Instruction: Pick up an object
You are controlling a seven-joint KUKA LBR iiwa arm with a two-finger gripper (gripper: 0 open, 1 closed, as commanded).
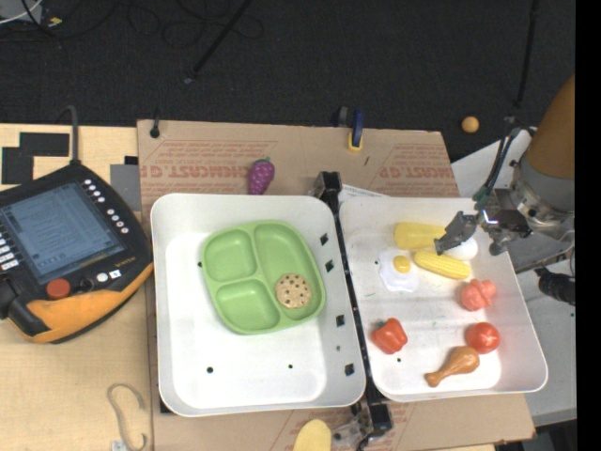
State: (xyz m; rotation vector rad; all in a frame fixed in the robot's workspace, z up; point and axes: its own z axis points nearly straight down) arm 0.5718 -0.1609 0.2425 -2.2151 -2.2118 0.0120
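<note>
Nearest the camera in the right bin [526, 383]: a drumstick [453, 366] along the front wall, a tomato [482, 336] just behind it, a red pepper [389, 334] off to the left; then a pinkish lumpy thing [477, 294] I can't really identify; then a fried egg [398, 270], a corn cob [441, 265] and a yellow piece [419, 234] behind it, maybe a banana.

The gripper [470, 228] hangs over the far right of that bin with its fingers spread apart and nothing between them; one fingertip sits right at the corn's right end, can't tell if it's touching or just above.

So my guess is the corn is the target; looks like light hard toy plastic, stiff, probably a bit slick and round enough to roll; I'd grab it across the middle, not the tapered end.

Left bin [178, 365] has a green tray [235, 252] with a cookie [293, 291] in its front right compartment.

Hard to see: the far finger blends into the wrist clutter; the arm is cut off at the frame edge.
</note>
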